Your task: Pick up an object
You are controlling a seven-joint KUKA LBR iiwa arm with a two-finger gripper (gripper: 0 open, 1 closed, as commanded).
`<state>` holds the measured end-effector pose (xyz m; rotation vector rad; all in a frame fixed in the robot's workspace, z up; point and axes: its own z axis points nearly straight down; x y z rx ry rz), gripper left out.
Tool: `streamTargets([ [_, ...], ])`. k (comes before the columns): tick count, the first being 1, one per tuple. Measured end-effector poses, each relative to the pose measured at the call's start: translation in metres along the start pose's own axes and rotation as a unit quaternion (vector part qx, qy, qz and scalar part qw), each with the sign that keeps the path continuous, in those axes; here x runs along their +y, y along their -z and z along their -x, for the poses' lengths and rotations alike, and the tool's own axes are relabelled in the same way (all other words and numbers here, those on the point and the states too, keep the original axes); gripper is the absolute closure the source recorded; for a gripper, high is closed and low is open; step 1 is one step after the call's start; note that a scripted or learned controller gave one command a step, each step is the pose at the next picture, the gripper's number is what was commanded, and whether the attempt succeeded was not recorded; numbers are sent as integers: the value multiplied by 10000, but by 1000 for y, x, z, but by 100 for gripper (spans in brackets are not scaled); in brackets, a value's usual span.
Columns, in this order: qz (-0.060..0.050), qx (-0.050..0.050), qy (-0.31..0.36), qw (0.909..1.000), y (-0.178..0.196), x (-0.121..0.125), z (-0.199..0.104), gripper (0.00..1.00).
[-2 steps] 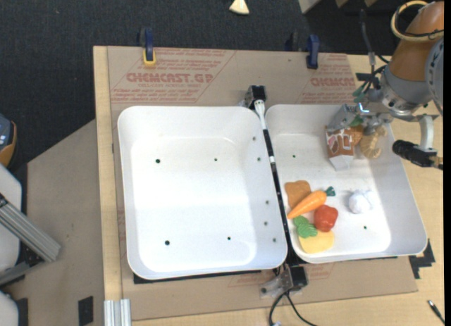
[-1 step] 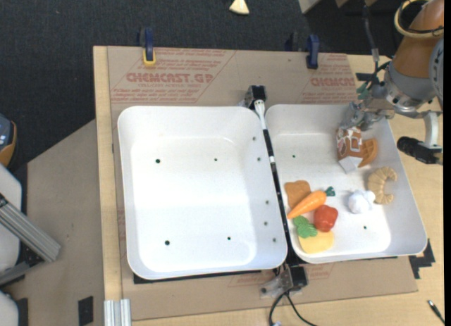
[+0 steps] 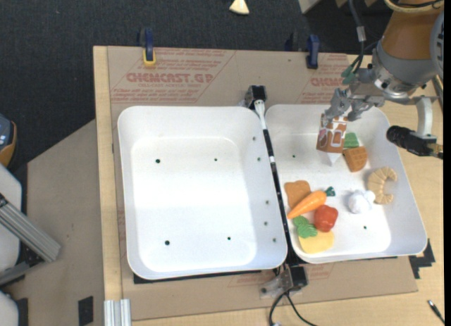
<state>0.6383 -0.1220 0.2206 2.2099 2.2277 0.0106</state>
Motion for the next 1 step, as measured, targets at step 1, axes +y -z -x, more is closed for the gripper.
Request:
streamTargets([
  [1,-52,3,-17,10000,3,-29,-54,100],
])
